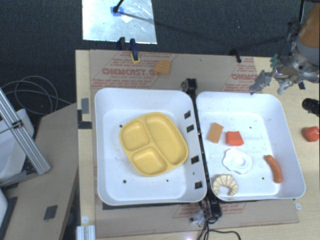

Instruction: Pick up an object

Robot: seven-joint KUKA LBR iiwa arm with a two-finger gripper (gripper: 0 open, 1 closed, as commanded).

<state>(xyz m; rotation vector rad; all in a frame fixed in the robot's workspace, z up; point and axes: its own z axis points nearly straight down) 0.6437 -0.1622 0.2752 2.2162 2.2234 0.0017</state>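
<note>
We see the claw (270, 81) at the upper right, hanging above the far rim of the right bin (286, 115), its two fingers spread apart with nothing between them. In that bin lie the things on offer: a tan block (215, 132) just beside an orange-red wedge (234, 138), a toy fried egg (237, 161) below them, a croissant (226, 184) near the front rim, and a sausage (273, 168) toward the right wall. The left bin (107, 144) holds a yellow divided plate (153, 143). On the bench (210, 68) beyond the bins rests a small tan piece (162, 67), and a red object (311, 133) sits out past the right bin.
</note>
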